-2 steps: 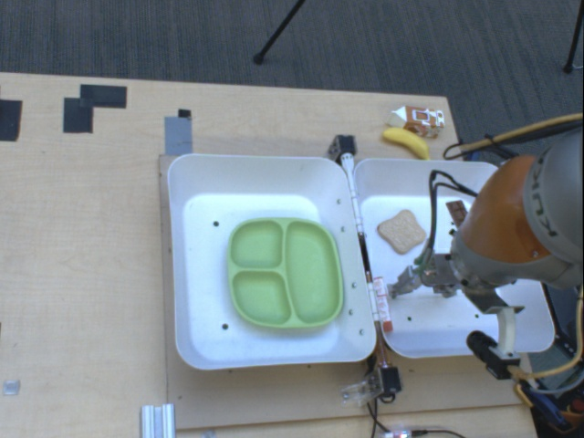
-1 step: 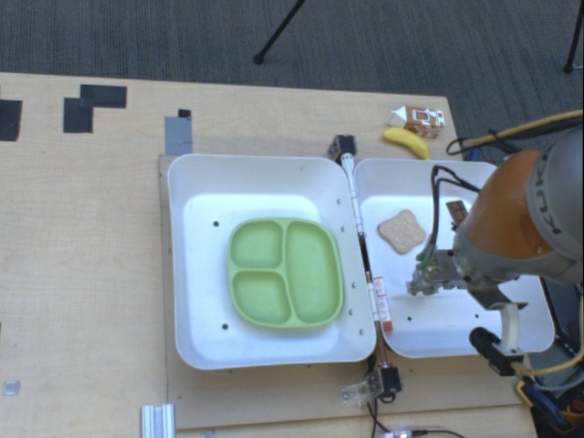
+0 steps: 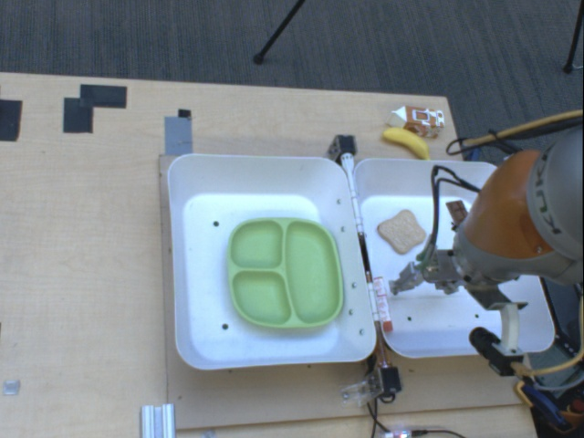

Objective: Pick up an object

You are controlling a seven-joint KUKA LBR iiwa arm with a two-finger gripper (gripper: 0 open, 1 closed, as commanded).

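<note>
1. The left bin holds a green divided plate with three compartments, lying flat near its middle.
2. The right bin holds a tan slice of toast, flat on the floor toward the bin's far left part.
3. The arm reaches in from the right, and its gripper sits low over the right bin, just nearer the camera than the toast and apart from it.
4. The jaws look slightly parted with nothing between them, though the fingertips are small and blurred, so this is uncertain.
5. A yellow banana lies on the bench beyond the right bin, beside a small white and orange carton.
</note>
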